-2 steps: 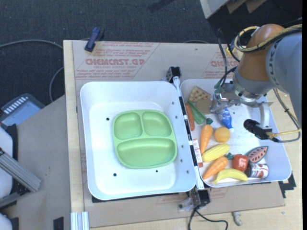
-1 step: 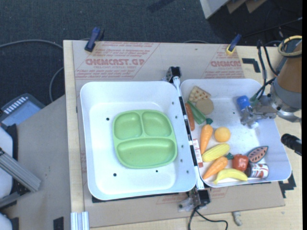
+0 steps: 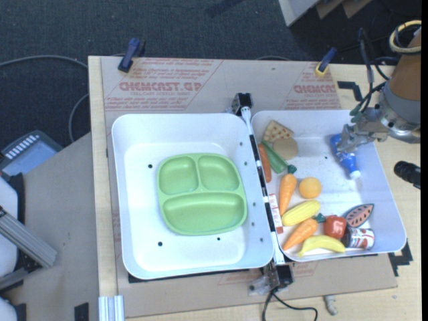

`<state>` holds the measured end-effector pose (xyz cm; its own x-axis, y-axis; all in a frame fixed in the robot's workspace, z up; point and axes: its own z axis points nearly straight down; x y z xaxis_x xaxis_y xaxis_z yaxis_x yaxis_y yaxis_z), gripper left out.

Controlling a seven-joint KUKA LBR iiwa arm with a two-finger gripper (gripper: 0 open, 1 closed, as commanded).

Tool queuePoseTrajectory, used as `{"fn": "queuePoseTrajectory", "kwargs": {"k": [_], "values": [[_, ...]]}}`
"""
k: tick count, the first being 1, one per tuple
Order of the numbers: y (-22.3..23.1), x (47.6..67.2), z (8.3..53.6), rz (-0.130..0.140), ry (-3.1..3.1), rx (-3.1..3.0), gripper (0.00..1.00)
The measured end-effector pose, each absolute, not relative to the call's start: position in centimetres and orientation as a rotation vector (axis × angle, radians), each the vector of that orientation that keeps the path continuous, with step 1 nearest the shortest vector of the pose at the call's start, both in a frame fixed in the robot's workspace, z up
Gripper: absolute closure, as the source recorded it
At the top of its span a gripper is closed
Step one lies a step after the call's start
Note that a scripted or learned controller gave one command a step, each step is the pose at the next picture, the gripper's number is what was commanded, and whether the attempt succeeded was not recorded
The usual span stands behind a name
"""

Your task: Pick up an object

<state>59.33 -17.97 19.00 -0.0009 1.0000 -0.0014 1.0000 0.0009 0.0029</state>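
We see our hand (image 3: 352,137) at about two o'clock in the right bin (image 3: 389,199), low over a blue object (image 3: 346,158); whether it is released or clenched we cannot tell. If that blue object is our pick, we judge it could slip away or be nudged against the bin wall, since it looks small and lies near the rim.

The right bin also holds crackers (image 3: 278,134) at eleven o'clock, carrots (image 3: 286,191), an orange (image 3: 309,188) near the middle, corn (image 3: 299,212), and a banana (image 3: 322,245), tomato (image 3: 335,227) and can (image 3: 361,238) toward five o'clock. The left bin (image 3: 134,179) holds a green divided plate (image 3: 200,194) at its centre, its compartments bare.
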Motion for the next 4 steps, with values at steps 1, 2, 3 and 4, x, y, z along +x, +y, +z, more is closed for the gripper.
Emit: {"fn": "queuePoseTrajectory", "kwargs": {"k": [1, 2, 3, 4], "values": [[-17.3, 66.4, 16.3, 0.001, 2.222, 2.218, 1.00], [-21.2, 66.7, 20.3, 0.002, 2.218, 2.218, 1.00], [-20.6, 66.7, 24.6, 0.002, 2.219, 2.217, 1.00], [-17.7, 66.7, 21.4, 0.000, 2.224, 2.221, 1.00]]}}
